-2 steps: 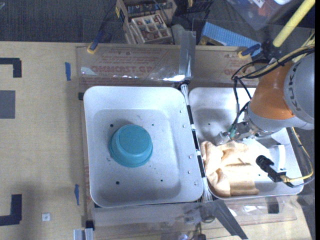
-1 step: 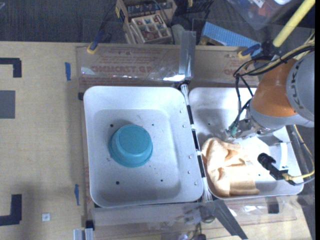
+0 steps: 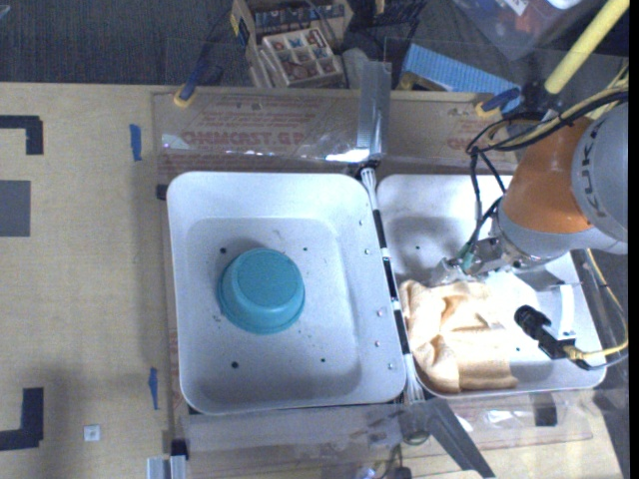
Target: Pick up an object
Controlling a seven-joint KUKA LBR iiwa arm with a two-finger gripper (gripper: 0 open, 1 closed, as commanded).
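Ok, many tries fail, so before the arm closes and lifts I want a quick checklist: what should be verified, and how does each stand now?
1. Gripper over the right bin: ok.
2. Gripper at the tan cloth: ok, at its upper edge.
3. Cloth between the fingers: cannot tell.
4. Cloth free of the bin wall: not ok, it lies against the left wall.
5. Blue bowl out of the way: ok, in the left bin.

Red lettering runs across the clear plastic sheet [image 3: 265, 133] lying behind the two bins; it reads roughly "CHEMCAST" followed by further letters too blurred to make out (glare washes over the right part). On the grey arm [image 3: 599, 183] near the frame's right edge, dark letters, apparently "KU", are partly visible. Nothing else is legible.
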